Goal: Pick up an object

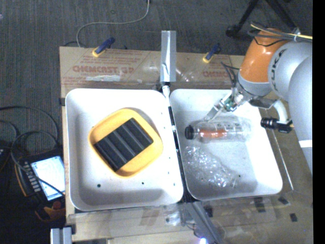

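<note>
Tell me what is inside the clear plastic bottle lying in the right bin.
The clear plastic bottle shows an orange-red patch inside, whether contents or label I cannot tell. Its black cap hides the neck.

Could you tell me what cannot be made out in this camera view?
- Gripper: too small and blurred to tell its state or whether it touches the bottle.
- Bottle label: too small to read.
- Crumpled clear plastic in the right bin: see-through, outline uncertain.
- Yellow and black object in the left bin: its kind is unclear.

The big grey arm (299,85) runs off the right edge. The gripper (223,107) looks too small to make out. The clear plastic wrap (208,168) looks blurry.
</note>
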`<action>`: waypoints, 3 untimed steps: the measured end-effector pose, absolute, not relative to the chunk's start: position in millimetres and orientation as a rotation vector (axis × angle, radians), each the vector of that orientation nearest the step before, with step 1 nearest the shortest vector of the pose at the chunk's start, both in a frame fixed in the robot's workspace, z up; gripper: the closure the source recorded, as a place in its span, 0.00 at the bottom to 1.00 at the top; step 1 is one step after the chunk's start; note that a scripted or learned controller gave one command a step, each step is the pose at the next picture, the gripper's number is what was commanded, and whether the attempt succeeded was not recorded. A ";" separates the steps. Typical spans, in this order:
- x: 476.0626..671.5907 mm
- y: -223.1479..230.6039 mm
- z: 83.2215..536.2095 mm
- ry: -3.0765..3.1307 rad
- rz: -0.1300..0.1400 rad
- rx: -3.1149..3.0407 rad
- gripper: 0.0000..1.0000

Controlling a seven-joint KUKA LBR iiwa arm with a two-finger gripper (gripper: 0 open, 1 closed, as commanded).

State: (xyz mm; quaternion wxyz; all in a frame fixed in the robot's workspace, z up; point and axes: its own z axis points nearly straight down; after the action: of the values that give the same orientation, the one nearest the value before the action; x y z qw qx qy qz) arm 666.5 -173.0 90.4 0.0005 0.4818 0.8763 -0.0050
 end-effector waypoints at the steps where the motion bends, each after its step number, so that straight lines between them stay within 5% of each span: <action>1: 599.3 -115.4 91.6 2.757 0.005 1.485 0.00; 2: 589.9 -55.2 184.6 2.821 0.004 1.378 0.00; 3: 595.2 -81.2 131.2 2.714 0.005 1.578 0.00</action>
State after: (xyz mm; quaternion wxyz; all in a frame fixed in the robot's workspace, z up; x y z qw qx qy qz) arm 595.2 -81.2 131.2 0.0009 0.5027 0.8644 0.0015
